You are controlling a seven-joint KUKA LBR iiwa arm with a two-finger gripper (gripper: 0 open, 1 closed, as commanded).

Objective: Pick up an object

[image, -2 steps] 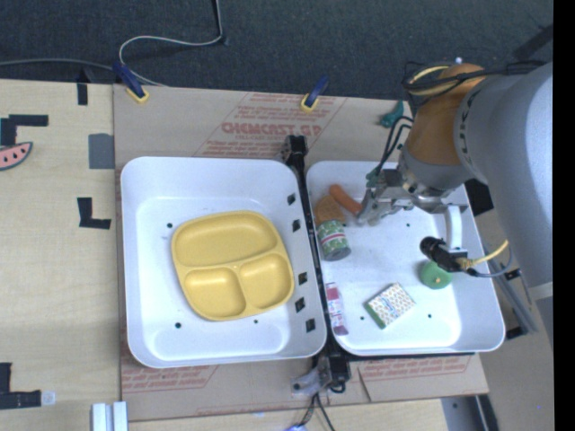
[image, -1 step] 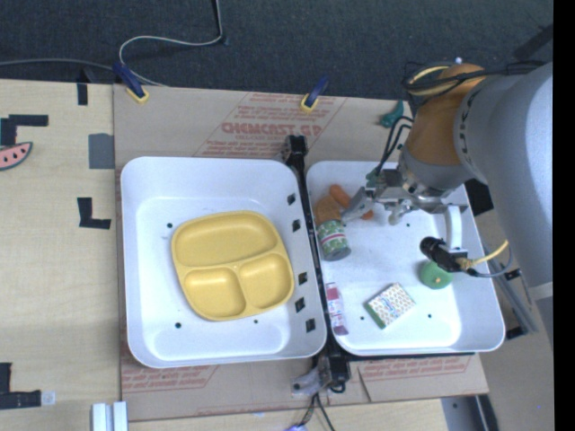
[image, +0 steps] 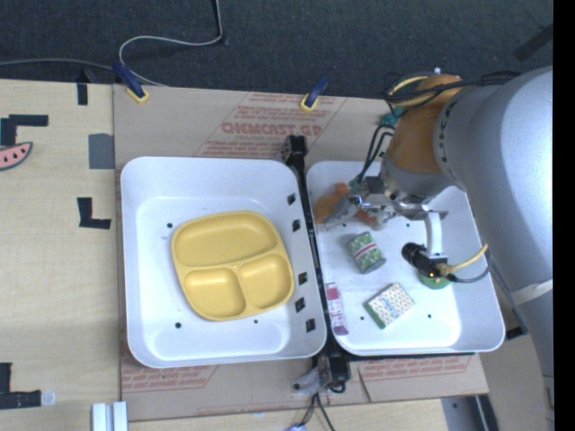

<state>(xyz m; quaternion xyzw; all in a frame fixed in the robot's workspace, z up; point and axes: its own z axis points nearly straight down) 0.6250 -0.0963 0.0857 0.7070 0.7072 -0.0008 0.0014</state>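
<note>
Near edge of the table (image: 54, 268): two white bins side by side.

Right bin (image: 476, 330), near part: a small flat packet (image: 390, 304), pale with a speckled print, lies tilted near the near rim. A thin pink strip (image: 335, 307) lies along the bin's left wall. Just beyond the packet, toward mid-bin, a small green block (image: 366, 250) with printed wrap. Both look light and stiff-edged; the packet is thin, so hard to get under. Judged best candidate: the green block, taken across its short sides, since it stands proud of the floor.

Left bin (image: 144, 241): a yellow plate (image: 233, 264), three compartments, smooth moulded plastic, rounded corners. Slippery rim, too wide for a pinch.

Far part of right bin: the hand (image: 359, 206) is low at the far left corner, next to something orange-brown (image: 331, 199). Whether it is parted or closed, cannot tell; cables and the wrist clutter that spot. Nothing visibly gripped.

Beyond the bins: cardboard sheet (image: 260, 128), held with yellow-blue clips.
</note>
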